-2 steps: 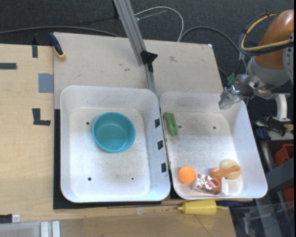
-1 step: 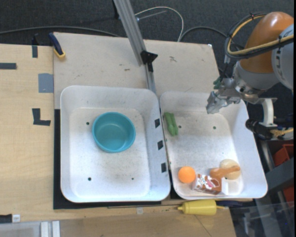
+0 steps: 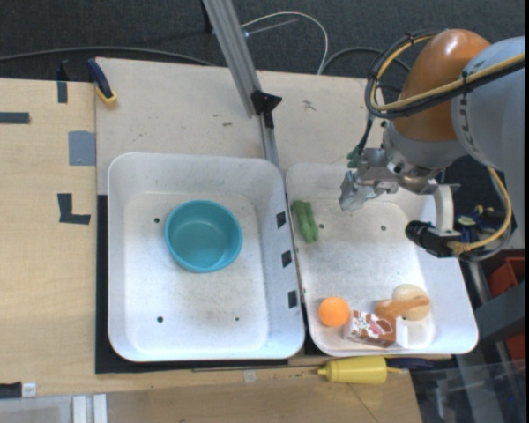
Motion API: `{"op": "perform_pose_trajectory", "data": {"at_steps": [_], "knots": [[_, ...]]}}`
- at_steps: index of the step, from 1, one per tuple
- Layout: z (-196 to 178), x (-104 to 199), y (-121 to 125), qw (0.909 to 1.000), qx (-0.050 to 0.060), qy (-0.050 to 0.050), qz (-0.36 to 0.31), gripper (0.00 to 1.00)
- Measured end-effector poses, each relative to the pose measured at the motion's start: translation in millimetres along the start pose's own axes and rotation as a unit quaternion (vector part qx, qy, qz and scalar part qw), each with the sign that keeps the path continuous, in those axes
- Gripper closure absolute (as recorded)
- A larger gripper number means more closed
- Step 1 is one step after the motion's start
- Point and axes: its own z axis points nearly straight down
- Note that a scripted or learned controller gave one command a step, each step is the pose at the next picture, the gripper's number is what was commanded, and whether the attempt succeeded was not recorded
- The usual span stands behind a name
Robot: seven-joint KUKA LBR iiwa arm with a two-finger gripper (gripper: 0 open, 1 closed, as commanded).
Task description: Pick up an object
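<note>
My gripper (image 3: 356,192) hangs over the back part of the right bin (image 3: 441,276), with nothing seen in it. A green oblong thing (image 3: 306,220) lies to its left, near that bin's left wall. At the front of the same bin sit an orange ball (image 3: 333,311), a red and white packet (image 3: 370,326), a tan rounded item (image 3: 406,304) and a small white block (image 3: 415,332). A teal bowl (image 3: 203,234) stands upright in the left bin (image 3: 132,263).
A yellow bottle (image 3: 357,370) lies on the bench just outside the right bin's front edge. A slanted metal pole (image 3: 236,51) comes down to the back of the divider between the bins. A blue and yellow clamp (image 3: 101,81) rests at the bench's back left.
</note>
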Motion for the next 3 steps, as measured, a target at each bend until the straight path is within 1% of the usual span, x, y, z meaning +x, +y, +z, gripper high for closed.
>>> {"op": "perform_pose_trajectory", "data": {"at_steps": [1, 2, 3], "knots": [[7, 55, -11, 1.0, 0.0, 0.0, 0.0, 1.0], [-10, 104, -22, 1.0, -0.001, 0.0, -0.001, 1.0], [-23, 162, -31, 1.0, -0.001, 0.0, -0.001, 1.0]]}}
